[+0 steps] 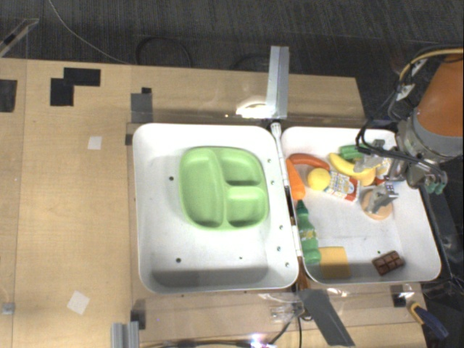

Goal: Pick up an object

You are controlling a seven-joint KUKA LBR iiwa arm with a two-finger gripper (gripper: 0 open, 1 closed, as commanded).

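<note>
The bench carries 2 white bins side by side. The left bin (156,216) holds a green divided tray (221,187) with 3 compartments, lying flat near the middle. The right bin (417,238) holds the loose objects.

The arm (438,114) reaches in from the right, and its gripper (382,194) hangs over the upper right part of the right bin, just above a small round tan object (378,207) that lies directly under the fingertips. Whether anything sits between the fingers cannot be told, nor how wide the pincer stands, because the wrist hardware hides it.

Just left of the gripper lie a yellow banana (353,167), a small red and white packet (339,185) and a yellow ball (318,179), clustered close together. A green item (351,151) peeks out behind the banana. An orange carrot-like piece (296,176) curves along the bin's left wall, and a green bottle (307,230) lies below it against the same wall. A tan block (334,261) rests near the front edge, and a brown chocolate-like bar (387,264) lies to its right, well apart from the gripper
</note>
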